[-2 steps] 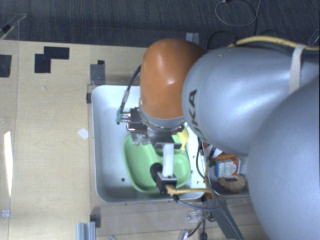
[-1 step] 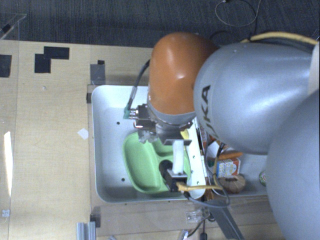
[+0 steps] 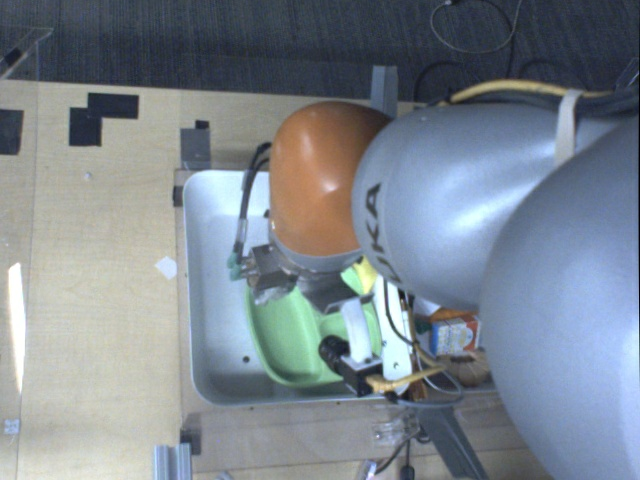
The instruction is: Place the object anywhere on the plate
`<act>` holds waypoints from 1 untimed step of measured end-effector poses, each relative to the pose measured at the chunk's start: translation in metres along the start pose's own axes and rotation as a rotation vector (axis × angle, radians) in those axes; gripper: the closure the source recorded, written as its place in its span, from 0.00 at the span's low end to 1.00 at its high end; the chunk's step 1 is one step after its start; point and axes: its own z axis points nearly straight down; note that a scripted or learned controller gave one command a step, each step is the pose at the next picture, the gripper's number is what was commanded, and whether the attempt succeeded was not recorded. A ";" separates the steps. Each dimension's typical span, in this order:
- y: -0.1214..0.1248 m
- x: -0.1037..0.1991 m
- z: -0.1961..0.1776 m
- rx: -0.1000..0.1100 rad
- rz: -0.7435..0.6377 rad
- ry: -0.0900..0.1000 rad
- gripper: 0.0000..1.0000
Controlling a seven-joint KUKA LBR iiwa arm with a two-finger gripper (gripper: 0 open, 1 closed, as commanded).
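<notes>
A light green plate lies in the near part of the white bin, mostly covered by the arm's wrist. A yellow-green thing peeks out beside the wrist at the plate's far right edge; I cannot tell what it is. The gripper hangs directly over the plate, hidden beneath the orange band and grey wrist.
An orange and white carton sits to the right of the plate, with a brown thing beside it. The big grey arm covers the right half of the view. Wooden bench with black markers lies to the left.
</notes>
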 end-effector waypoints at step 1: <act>0.001 0.000 -0.011 -0.004 0.001 0.002 1.00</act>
